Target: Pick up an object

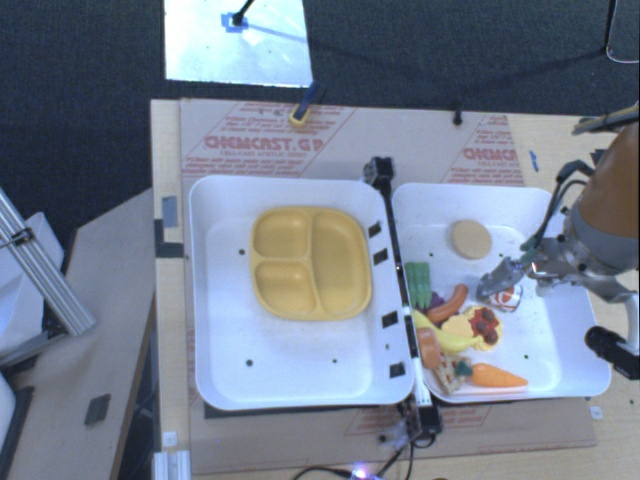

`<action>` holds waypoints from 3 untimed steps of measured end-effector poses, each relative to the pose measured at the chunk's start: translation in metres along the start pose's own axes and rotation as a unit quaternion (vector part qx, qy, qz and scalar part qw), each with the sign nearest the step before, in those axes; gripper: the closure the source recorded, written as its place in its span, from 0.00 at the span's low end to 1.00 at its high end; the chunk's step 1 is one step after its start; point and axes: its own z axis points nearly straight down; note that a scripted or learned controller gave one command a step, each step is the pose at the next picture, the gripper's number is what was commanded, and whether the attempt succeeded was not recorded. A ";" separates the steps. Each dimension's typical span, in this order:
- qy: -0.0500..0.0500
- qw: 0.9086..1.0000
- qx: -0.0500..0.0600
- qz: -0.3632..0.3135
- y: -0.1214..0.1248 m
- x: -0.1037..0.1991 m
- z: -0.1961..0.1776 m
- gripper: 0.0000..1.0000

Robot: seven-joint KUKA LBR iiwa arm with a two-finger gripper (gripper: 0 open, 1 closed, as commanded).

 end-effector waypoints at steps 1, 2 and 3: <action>0.000 1.000 0.000 0.000 0.007 0.001 0.045 0.00; 0.000 1.000 0.000 0.000 0.002 0.007 0.106 0.00; -0.001 1.000 -0.006 0.000 0.006 0.006 0.120 0.00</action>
